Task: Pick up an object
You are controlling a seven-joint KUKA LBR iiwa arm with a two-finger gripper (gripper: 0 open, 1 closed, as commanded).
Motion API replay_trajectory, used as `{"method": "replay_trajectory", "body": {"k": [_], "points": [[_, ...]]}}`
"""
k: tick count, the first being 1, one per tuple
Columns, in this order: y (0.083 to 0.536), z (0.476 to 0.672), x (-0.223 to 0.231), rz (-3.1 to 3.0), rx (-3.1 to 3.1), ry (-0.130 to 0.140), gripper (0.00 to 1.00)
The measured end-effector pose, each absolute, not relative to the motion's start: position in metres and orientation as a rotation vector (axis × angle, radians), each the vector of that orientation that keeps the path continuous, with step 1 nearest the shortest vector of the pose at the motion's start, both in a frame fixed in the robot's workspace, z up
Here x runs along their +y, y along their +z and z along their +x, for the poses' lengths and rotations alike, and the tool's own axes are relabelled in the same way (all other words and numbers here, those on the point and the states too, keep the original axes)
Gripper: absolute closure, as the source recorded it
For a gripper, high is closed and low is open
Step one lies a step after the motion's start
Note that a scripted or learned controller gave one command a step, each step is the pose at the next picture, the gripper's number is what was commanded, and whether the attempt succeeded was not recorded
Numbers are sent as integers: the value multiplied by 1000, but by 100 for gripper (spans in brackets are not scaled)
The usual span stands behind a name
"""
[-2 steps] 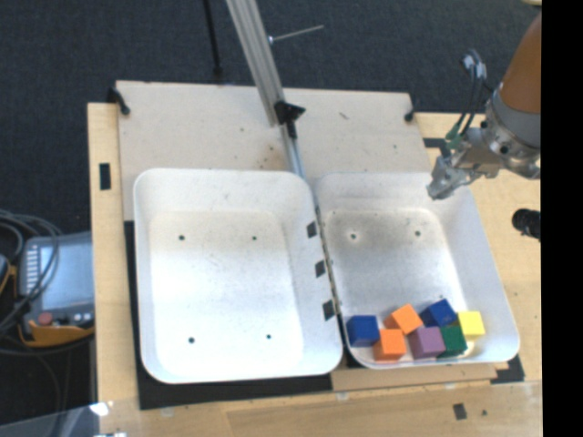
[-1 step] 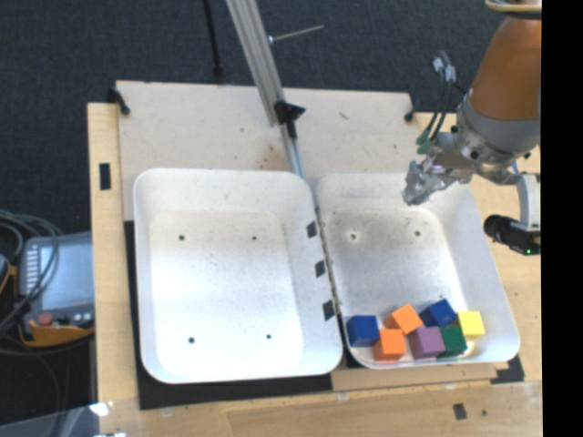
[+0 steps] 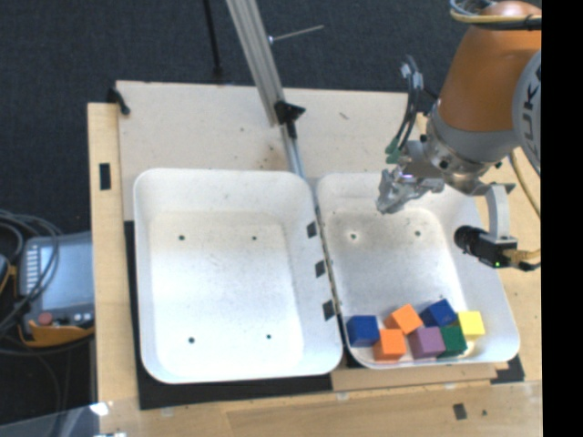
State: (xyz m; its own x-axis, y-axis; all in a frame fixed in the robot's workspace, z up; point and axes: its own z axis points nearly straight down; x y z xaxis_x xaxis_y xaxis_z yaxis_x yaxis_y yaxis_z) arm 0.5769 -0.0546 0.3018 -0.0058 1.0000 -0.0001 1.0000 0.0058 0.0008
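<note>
Nothing picked up yet: gripper (image 3: 393,196) hung over right bin's (image 3: 383,262) far end, finger state impossible to tell, well apart from blocks (image 3: 414,330) clustered at near edge.

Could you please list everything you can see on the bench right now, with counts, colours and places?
Bins: two, white; left bin, right bin, side by side.
Blue blocks: two; one at the cluster's left end, one at its back.
Orange blocks: two; and, right bin's near edge.
Purple block: one, between orange and green.
Green block: one, near edge.
Yellow block: one, the cluster's right end.
Metal post: one, grey, slanting behind the bins.
Arm: one, grey and orange, from the right.
Claw: one, over the right bin's far end.
</note>
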Motion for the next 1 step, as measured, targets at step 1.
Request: {"method": "replay_trajectory", "body": {"k": [1], "points": [[284,567,-14,2216,2228,-1,100]]}}
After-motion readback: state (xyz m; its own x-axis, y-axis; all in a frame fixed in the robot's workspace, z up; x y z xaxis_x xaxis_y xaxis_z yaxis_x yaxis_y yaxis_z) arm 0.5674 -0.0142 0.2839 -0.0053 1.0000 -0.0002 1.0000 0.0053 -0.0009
